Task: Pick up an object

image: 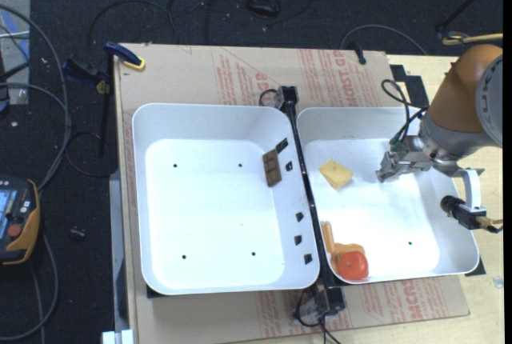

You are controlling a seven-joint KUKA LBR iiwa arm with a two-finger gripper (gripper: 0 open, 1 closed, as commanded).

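Note:
A yellow sponge-like block lies in the right bin, near its left wall. A red round object sits in that bin's front left corner, touching an orange stick-like piece along the left wall. A brown bar lies at the right side of the left bin. My gripper hangs low over the right bin, to the right of the yellow block and apart from it. Nothing shows between its fingers.
The two bins sit side by side on a cardboard sheet, joined by a black divider strip. Small black clips line the left bin's right wall. Cables and a yellow-handled clamp lie beyond the bench's back left corner.

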